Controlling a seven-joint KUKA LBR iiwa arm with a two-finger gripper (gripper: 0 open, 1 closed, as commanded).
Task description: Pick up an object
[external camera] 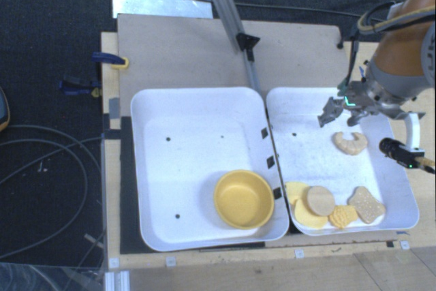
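- White plastic makes up both shallow bins: the left bin [170,119] and the right bin [300,112] sit side by side, their inner rims touching.
- The gripper [343,112] hangs over the upper part of the right bin, its two dark fingers spread apart with nothing between them.
- A pale croissant-shaped piece [350,143] lies just below and right of the gripper, on the bin floor. Its long axis runs roughly left to right, and its curved ends point downward, toward the near rim.
- Along the near edge of the right bin sits a cluster: a flat yellow piece [304,209], a tan round disc [319,200] resting on it, a ridged orange-yellow piece [343,216], and a speckled bread-like slice [367,205].
- A yellow bowl [244,198] stands upright in the left bin's near right corner.
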